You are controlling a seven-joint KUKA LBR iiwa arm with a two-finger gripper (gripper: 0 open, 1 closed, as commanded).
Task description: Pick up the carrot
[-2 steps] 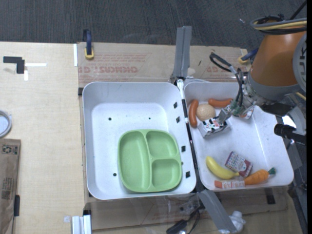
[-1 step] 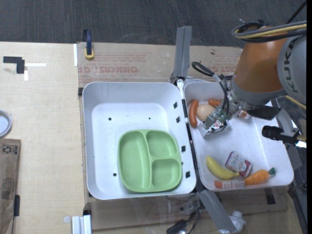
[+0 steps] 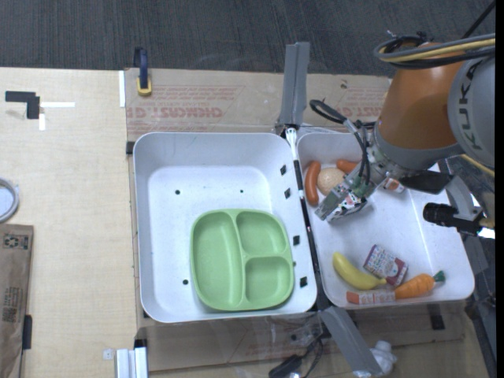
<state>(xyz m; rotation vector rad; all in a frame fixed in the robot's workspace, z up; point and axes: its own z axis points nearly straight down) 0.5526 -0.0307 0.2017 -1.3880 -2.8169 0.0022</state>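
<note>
The carrot is orange with a small green top and lies flat in the right bin, near its front right corner. My gripper hangs over the left middle of that bin, pointing down and to the left. It is well apart from the carrot, up and to the left of it. I see nothing carried by the gripper.
In the right bin a banana, a small red packet and an orange-and-white piece lie just left of the carrot. A sausage and a pale round item sit at the bin's back left. The left bin holds a green divided plate.
</note>
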